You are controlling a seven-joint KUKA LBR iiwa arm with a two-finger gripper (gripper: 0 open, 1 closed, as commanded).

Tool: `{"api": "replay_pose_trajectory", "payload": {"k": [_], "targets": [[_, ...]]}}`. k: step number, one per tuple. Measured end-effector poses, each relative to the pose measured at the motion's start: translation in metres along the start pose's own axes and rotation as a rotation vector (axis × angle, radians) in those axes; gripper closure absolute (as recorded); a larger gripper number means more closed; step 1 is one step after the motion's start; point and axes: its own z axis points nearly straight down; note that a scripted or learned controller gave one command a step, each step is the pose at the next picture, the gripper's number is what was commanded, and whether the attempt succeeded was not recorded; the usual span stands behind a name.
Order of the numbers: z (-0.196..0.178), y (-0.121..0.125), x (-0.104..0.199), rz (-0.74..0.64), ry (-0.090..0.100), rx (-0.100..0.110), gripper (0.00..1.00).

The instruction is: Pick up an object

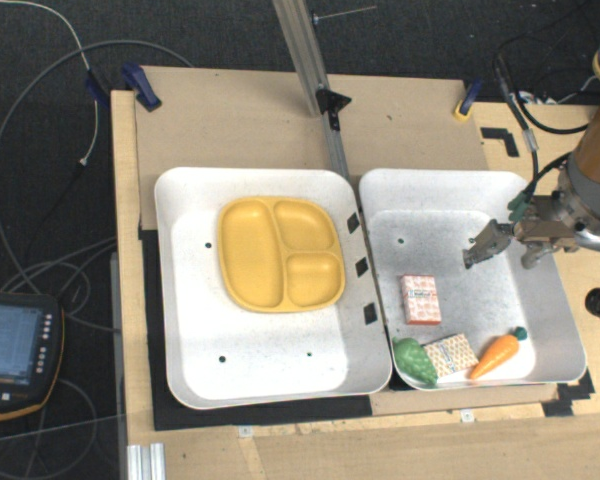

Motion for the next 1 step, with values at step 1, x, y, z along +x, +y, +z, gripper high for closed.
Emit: {"api": "replay_pose_trajectory", "payload": {"k": [1], "targets": [[0.0001, 0.0000, -0.0001, 0.000, 0.000, -0.001, 0.00]]}}
